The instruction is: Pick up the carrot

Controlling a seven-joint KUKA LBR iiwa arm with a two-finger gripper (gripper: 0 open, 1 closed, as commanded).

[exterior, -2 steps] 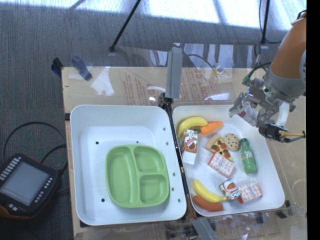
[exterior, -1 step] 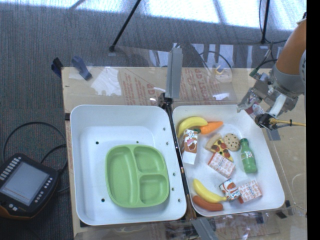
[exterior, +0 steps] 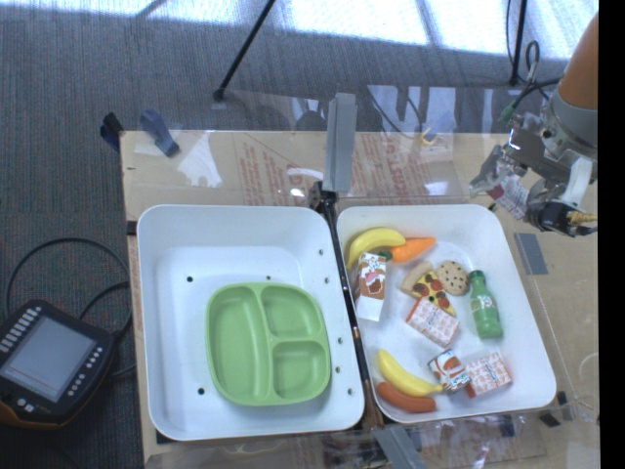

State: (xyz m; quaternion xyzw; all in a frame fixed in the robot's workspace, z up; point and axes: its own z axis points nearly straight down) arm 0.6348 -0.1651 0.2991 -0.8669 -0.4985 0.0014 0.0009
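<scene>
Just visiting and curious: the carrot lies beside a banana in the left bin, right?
Not quite. The camera view shows the carrot beside a banana in the right bin, not the left one.

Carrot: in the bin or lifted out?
In the bin. The carrot lies on the floor of the right bin, beside a banana; the gripper is outside the bin, apart from it.

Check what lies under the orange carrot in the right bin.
The orange toy carrot rests on the floor of the shallow white right bin. Its green end meets the curved yellow banana; whether it overlaps that banana cannot be seen.
</scene>
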